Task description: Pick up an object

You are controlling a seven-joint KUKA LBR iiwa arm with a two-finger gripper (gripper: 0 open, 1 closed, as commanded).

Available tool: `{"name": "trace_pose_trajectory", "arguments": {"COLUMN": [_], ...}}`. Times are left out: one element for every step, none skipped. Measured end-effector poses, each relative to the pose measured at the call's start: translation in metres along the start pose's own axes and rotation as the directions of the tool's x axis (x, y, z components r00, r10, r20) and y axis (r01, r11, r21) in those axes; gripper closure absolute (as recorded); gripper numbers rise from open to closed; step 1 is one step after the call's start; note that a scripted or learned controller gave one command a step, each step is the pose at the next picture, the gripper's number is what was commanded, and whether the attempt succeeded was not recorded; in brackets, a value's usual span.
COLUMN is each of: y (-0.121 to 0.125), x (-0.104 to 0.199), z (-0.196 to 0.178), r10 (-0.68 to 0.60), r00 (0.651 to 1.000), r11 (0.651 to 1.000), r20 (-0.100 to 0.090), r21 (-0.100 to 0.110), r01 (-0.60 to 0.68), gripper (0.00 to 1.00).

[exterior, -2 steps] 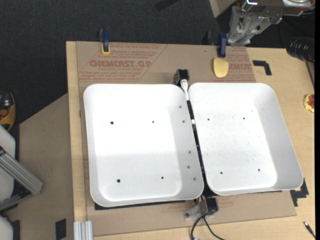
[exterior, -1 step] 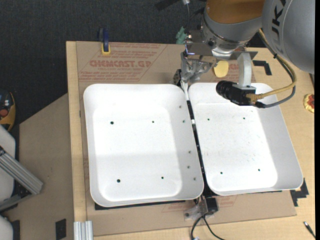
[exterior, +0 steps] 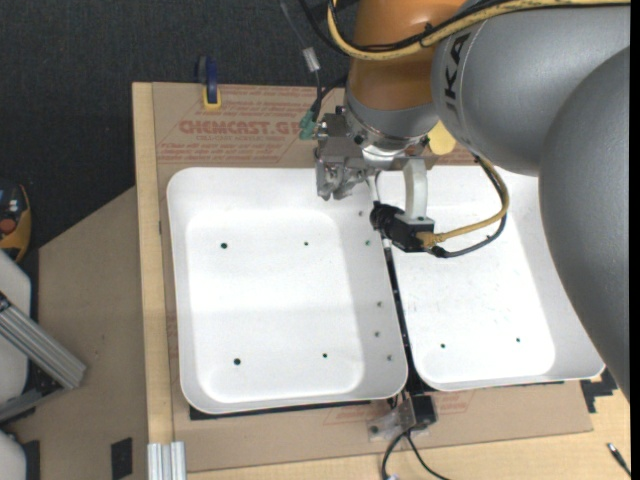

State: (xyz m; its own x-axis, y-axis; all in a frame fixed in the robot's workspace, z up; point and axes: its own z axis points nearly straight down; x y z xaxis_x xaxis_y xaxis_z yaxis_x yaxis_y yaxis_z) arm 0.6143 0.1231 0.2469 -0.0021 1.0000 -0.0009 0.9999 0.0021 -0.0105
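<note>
1. I can make out no loose object to pick up on the white floor of either bin, so I cannot say where the task's thing is.
2. My gripper point(exterior: 338, 183) hangs over the far right corner of the left bin point(exterior: 200, 268), close to the wall that it shares with the right bin point(exterior: 560, 348).
3. Whether my jaws are spread or pressed together I cannot tell (the metal parts blur into one grey mass), and I see nothing pinched between them.
4. Above the gripper is my orange band point(exterior: 405, 38), and my grey arm point(exterior: 560, 98) covers the far right part of the right bin.
5. A yellow and black cable point(exterior: 470, 230) loops from my wrist over the right bin.
6. Both bins rest on a brown board point(exterior: 250, 118) with red letters, and a small blue and yellow clamp point(exterior: 210, 81) sits at its far edge.
</note>
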Motion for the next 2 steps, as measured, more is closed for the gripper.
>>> {"name": "trace_pose_trajectory", "arguments": {"y": [0.009, 0.021], "x": [0.095, 0.032], "z": [0.012, -0.063], "r10": [-0.007, 0.007], "r00": [1.0, 1.0], "r11": [1.0, 1.0], "r20": [-0.004, -0.001], "r21": [-0.012, -0.02], "r01": [0.007, -0.007], "gripper": [1.0, 1.0]}}
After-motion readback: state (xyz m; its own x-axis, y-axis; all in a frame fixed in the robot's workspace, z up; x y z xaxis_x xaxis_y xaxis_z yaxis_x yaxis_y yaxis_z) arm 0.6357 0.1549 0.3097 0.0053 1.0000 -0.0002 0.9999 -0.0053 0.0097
